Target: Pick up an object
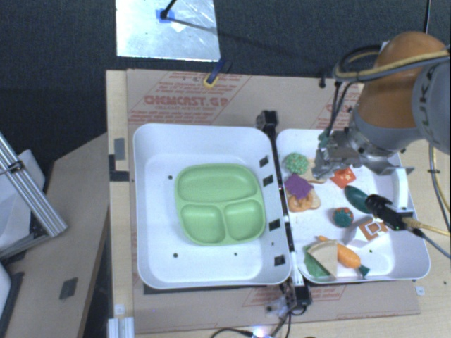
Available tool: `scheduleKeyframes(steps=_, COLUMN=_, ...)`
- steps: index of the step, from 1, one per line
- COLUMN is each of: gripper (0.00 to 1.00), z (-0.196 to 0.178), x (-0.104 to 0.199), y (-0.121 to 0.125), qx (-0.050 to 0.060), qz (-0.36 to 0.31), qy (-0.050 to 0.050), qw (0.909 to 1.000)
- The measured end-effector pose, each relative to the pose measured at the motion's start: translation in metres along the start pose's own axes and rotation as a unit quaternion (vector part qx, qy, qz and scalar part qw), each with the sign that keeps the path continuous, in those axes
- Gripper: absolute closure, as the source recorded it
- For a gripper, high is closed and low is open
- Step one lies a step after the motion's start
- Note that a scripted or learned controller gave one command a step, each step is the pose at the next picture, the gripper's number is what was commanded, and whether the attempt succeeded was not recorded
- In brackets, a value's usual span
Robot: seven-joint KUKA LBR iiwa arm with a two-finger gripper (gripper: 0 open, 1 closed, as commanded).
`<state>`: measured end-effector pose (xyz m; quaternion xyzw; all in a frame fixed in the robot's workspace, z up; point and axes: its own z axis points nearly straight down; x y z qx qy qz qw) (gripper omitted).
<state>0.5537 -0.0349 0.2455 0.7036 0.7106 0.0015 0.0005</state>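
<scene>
The arm (pixel 402 83) covers the right bin's (pixel 412 263) far corner. The left bin (pixel 151 210) holds a green divided plate (pixel 215 203). The pincer (pixel 330 162) hangs between a green knobbly toy (pixel 297 163) and a red piece (pixel 344 178); its opening cannot be determined.

bins: two, left (pixel 151 210), right (pixel 405 259)
green tray (pixel 215 203): one, three compartments
toys in right bin: about eight, e.g. carrot (pixel 349 257), broccoli (pixel 297 163)

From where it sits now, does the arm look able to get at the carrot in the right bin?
Probably yes: the carrot lies uncovered near the bin's front edge, nothing stacked on it, though a sandwich wedge touches its left side.
</scene>
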Motion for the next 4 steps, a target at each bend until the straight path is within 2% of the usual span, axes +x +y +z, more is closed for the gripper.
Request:
scheduleKeyframes(steps=2, gripper=1.00, z=0.019, x=0.109, y=0.024, qx=0.000, qz=0.000, qy=0.000, qw=1.0000)
scheduleKeyframes(steps=3, gripper=1.00, z=0.030, x=0.134, y=0.047, qx=0.000, qz=0.001, qy=0.000, qw=1.0000)
scheduleKeyframes(steps=4, gripper=1.00, z=0.027, x=0.121, y=0.051, qx=0.000, qz=0.005, qy=-0.001, qw=1.0000)
